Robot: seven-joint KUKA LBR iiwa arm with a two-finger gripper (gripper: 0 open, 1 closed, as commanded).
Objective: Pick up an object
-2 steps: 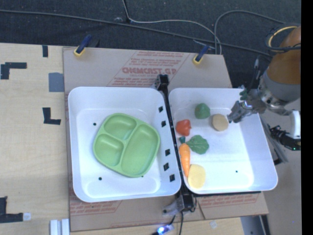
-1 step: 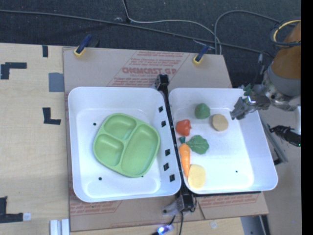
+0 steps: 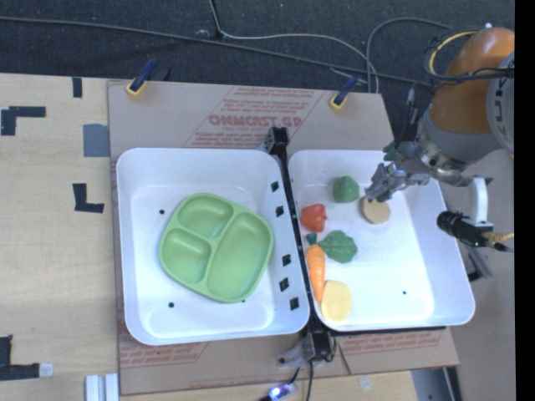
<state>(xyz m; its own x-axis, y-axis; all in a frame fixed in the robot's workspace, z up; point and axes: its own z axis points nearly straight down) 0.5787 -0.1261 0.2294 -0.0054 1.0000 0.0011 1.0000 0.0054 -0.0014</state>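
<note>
White bins are sitting side by side on the worktop, over a sheet of cardboard. The left bin is holding a green divided plate, lying slightly turned. The right bin is holding the toy foods: a tan disc near the upper right, a green lump just left of it, a red piece against the divider, a leafy green piece below that, a carrot lying along the divider, and a yellow piece touching the carrot's lower end. The arm is reaching in from the right, and the gripper is hanging just above the tan disc, beside the green lump; whether it is released or clenched, I cannot tell, and nothing is visibly lying within its grasp
</note>
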